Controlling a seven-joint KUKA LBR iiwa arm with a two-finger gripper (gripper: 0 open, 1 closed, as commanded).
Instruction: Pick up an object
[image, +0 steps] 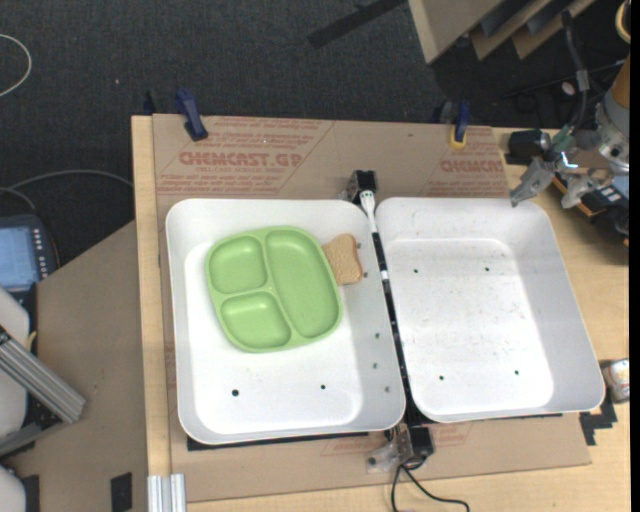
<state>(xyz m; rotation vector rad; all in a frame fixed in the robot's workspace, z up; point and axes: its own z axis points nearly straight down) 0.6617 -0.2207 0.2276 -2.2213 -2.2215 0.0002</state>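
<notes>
A green divided plate lies in the left bin. A small tan slab, like a cracker, rests against the plate's right rim near the wall between the bins. My gripper hangs at the far right, over the back right corner of the right bin, far from both objects. Its two grey fingers are spread apart with nothing between them.
The bins sit side by side on a cardboard sheet clamped at the back by a blue clamp. A black bracket and cable run along the seam between the bins. The right bin's floor has only small specks.
</notes>
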